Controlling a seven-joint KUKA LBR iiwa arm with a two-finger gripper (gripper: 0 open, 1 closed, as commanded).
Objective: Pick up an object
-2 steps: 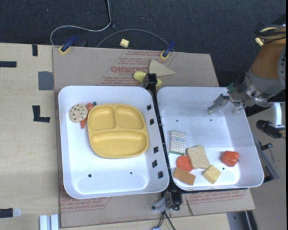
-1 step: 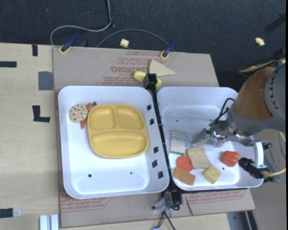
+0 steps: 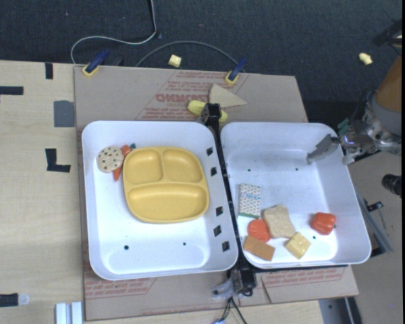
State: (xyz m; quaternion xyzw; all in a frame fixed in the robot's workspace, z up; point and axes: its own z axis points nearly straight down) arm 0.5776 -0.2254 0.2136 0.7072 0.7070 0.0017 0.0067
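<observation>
**Food pieces lie in the right bin, gripper over its far corner**

The food pieces sit at the near side of the right bin (image 3: pixel 337 181). A patterned cracker (image 3: pixel 250 199) lies flat, its long axis running toward the camera. Beside it are a bread slice (image 3: pixel 279 221), a red tomato (image 3: pixel 258 229), an orange block (image 3: pixel 258 249) slanting down to the right, a yellow cube (image 3: pixel 298 244) and a red pepper (image 3: pixel 322 223). The gripper (image 3: pixel 322 149) is well apart from them, slanted down-left; I cannot tell whether it is open or closed. The left bin (image 3: pixel 98 241) has a yellow plate (image 3: pixel 166 184) and a cookie (image 3: pixel 109 158).
</observation>
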